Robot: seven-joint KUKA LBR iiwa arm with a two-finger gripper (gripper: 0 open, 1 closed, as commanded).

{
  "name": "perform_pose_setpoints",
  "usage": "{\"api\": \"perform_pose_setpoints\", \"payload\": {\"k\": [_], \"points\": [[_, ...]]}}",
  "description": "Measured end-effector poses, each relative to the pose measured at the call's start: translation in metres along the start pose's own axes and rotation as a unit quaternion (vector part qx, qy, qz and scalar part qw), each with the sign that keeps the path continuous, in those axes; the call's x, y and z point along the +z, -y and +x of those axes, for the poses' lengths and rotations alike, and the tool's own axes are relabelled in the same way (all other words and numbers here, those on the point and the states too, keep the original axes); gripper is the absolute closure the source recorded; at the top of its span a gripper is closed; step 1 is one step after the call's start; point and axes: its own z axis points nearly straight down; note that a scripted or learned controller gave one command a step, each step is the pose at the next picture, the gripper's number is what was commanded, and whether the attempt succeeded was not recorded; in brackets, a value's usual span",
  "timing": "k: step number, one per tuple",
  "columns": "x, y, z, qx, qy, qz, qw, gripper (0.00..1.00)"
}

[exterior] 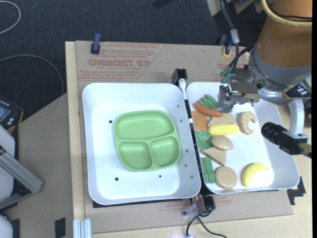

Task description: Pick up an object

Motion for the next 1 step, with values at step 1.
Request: {"api": "perform_pose_setpoints", "payload": {"k": [1], "points": [[0.1150,-0.0616,-0.0335,0.000,0.001,0.013,0.9999,1.00]]}}
